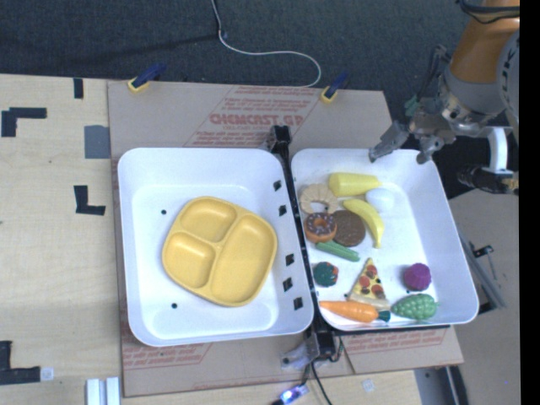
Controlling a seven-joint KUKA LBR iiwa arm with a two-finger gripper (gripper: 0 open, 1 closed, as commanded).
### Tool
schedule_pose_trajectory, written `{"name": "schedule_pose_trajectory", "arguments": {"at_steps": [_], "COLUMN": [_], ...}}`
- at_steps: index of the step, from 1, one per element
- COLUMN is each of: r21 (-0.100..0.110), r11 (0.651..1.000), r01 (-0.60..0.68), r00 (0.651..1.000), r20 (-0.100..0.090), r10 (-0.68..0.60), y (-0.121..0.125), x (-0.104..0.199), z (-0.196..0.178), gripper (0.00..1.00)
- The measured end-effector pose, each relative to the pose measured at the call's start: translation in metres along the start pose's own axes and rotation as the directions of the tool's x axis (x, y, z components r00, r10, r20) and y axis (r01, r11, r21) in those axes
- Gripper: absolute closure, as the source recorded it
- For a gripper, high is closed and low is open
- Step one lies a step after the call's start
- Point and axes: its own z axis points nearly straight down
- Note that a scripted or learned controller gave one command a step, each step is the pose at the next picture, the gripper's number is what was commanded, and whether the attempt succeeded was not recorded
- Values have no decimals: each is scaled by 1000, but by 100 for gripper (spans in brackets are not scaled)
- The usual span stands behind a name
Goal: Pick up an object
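Observation:
My gripper [402,148] hangs over the far rim of the right bin [443,205], its two dark fingers spread apart with nothing between them. Below it in that bin lie toy foods: a yellow block [353,182], a banana [369,219], a white egg [382,199], a brown cookie [347,228], a sprinkled donut [320,225], a green bean pod [337,250], a pizza slice [367,282], a purple ball [416,275], a carrot [348,312] and a green bumpy fruit [413,307].
The left bin [143,226] holds a yellow divided plate [219,251]. A black divider with clips [288,218] runs between the bins. A white cable [253,53] trails across the dark floor behind the bench.

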Motion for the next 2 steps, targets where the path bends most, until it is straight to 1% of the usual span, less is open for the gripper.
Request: {"name": "schedule_pose_trajectory", "arguments": {"at_steps": [1,2], "r21": [-12,-7], "r11": [1000,1000], "r01": [3,3], "r00": [1000,1000], "r20": [3,2], "r10": [-3,-3], "y": [2,-4], "x": [1,7], "z": [-8,41], "gripper": [0,0]}}
